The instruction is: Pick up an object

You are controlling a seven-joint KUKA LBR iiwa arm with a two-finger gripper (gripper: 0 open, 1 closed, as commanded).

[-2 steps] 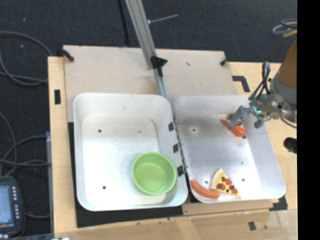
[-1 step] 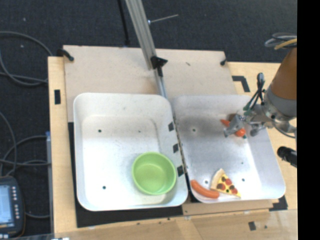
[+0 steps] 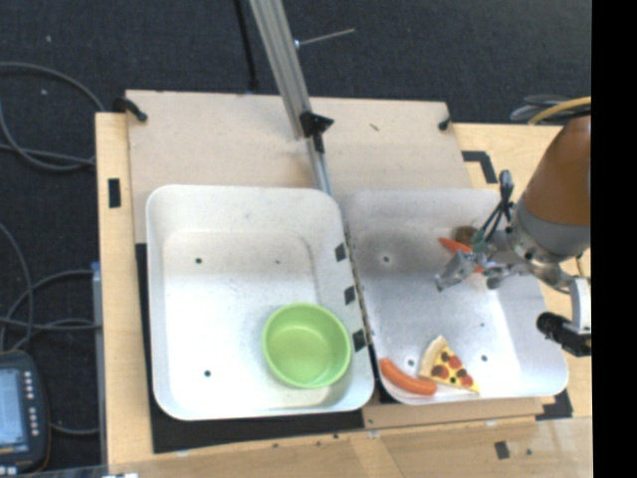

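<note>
The gripper (image 3: 468,267) hangs over the upper right part of the right bin (image 3: 398,227), below the arm's orange band (image 3: 562,172). A small orange-red piece (image 3: 459,244) shows right beside the gripper; I cannot tell whether it is a loose object or held. A toy pizza slice (image 3: 448,364) and a red sausage (image 3: 406,377) lie at the right bin's front edge, well below the gripper in the view. A green bowl (image 3: 307,344) stands upright in the front right corner of the left bin (image 3: 199,227).
A slanted metal pole (image 3: 284,58) rises from the bench behind the bins, ending at a clamp near their shared wall. Cables lie on the dark floor at the left. A black part of the arm (image 3: 562,332) sits over the right bin's right rim.
</note>
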